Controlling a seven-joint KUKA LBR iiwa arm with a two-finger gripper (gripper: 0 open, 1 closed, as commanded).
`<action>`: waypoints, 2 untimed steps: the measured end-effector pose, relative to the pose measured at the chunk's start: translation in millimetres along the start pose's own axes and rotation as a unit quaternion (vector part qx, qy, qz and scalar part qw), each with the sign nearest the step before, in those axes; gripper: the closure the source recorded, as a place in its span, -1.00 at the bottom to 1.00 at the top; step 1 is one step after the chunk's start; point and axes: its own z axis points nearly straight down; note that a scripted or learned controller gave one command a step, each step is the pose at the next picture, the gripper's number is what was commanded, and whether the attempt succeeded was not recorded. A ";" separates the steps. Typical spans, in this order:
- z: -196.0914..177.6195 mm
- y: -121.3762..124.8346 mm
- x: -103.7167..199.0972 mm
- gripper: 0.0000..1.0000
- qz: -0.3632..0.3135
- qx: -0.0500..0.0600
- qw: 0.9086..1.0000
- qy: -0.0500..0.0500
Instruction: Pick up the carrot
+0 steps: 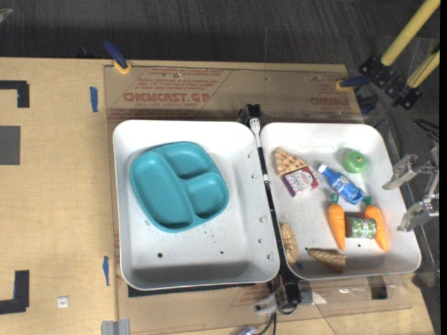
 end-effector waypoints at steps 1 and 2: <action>163.7 -17.1 3.4 -1.00 -0.084 0.002 0.996 -0.003; -111.3 -18.9 -55.5 -1.00 -0.061 0.003 0.998 -0.007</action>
